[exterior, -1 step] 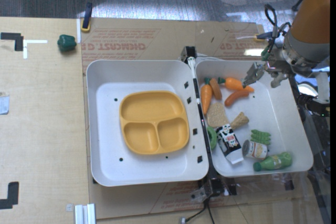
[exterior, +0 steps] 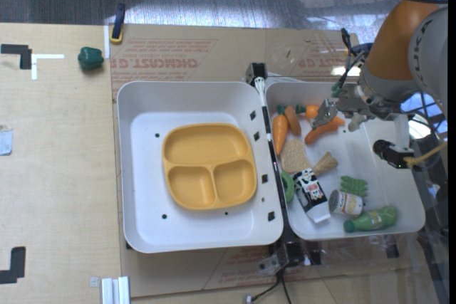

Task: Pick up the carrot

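So your gripper (exterior: pixel 329 112) is hanging low over the back of the right bin (exterior: pixel 406 224), right by an orange carrot-like piece (exterior: pixel 324 131). Can't tell if it's got hold of anything. The carrot (exterior: pixel 280 130) lies against that bin's left wall, with a smaller one (exterior: pixel 293 119) just beside it. Nearby you've got a cracker (exterior: pixel 294 154), milk carton (exterior: pixel 311 193), can (exterior: pixel 347 203) and green bottle (exterior: pixel 370 219). The left bin (exterior: pixel 135 174) holds a yellow divided plate (exterior: pixel 209 166).

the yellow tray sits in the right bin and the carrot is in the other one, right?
Not quite: the camera view shows the yellow tray in the left bin. The carrot is in the other one, the right bin.
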You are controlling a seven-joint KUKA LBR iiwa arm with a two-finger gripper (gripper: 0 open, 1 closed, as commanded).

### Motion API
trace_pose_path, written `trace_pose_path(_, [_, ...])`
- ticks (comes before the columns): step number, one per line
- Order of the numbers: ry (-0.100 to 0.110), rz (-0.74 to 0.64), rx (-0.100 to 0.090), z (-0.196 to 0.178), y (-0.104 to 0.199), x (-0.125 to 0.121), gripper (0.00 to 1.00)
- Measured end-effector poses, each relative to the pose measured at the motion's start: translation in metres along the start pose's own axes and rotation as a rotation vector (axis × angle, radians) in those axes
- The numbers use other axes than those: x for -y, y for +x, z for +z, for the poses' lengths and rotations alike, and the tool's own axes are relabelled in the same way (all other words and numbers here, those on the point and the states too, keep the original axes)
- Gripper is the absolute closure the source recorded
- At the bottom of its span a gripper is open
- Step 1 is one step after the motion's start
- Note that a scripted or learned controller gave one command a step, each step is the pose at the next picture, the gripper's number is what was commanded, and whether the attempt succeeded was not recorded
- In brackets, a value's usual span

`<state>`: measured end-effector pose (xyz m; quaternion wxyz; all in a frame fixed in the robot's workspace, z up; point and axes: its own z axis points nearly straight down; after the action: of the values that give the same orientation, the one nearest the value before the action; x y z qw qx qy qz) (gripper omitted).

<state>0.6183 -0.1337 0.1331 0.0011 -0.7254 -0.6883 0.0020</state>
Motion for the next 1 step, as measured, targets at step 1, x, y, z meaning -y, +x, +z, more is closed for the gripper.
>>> trace_pose_path(1, [0.018, 0.481, -0.009, 0.037, -0.0004, -0.0403, 0.0])
